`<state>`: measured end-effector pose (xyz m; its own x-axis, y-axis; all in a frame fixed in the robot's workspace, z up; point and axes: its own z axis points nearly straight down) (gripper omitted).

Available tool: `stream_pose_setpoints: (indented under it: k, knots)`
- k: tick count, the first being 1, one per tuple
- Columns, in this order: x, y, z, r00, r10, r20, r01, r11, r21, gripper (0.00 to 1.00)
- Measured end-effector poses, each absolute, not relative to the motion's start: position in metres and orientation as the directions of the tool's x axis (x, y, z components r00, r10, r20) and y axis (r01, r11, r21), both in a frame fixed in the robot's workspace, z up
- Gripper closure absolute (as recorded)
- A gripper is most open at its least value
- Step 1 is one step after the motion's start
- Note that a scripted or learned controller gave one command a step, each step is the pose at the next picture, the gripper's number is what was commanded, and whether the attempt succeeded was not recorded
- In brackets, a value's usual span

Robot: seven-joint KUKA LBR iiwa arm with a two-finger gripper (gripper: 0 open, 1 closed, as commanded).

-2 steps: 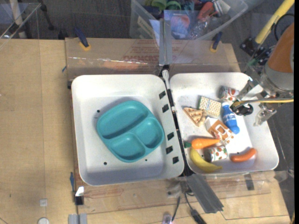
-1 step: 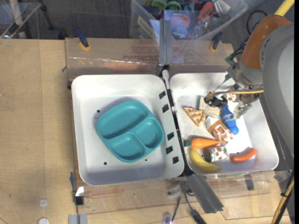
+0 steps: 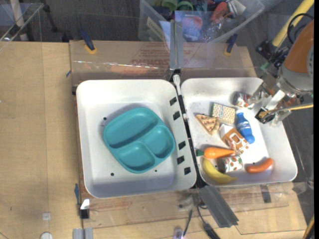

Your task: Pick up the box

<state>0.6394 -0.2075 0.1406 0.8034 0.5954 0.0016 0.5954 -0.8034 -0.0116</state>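
Bench bears two white bins; gripper hangs over the right-hand bin, near the patterned box. I cannot tell its opening or hold.

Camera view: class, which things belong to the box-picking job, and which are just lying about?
Job (either may be meant): orange-and-white small box; pale checked flat box.
Lying about: blue plastic bottle; orange carrot; yellow banana; teal divided plastic tray.

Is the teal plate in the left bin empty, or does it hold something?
Empty: all three compartments of the teal plate show bare.
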Motion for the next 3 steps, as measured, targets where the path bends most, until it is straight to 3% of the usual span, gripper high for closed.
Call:
stream_pose_setpoints:
  k: [1, 2, 3]
  knots:
    - [0.65, -0.125, 0.113, 0.955, 0.296, -0.005, 0.296, -0.955, -0.004, 0.0]
    - [0.612, -0.177, 0.131, 0.869, 0.495, -0.003, 0.495, -0.869, -0.005, 0.0]
    - [0.658, -0.138, 0.142, 0.891, 0.454, -0.001, 0.454, -0.891, -0.002, 0.0]
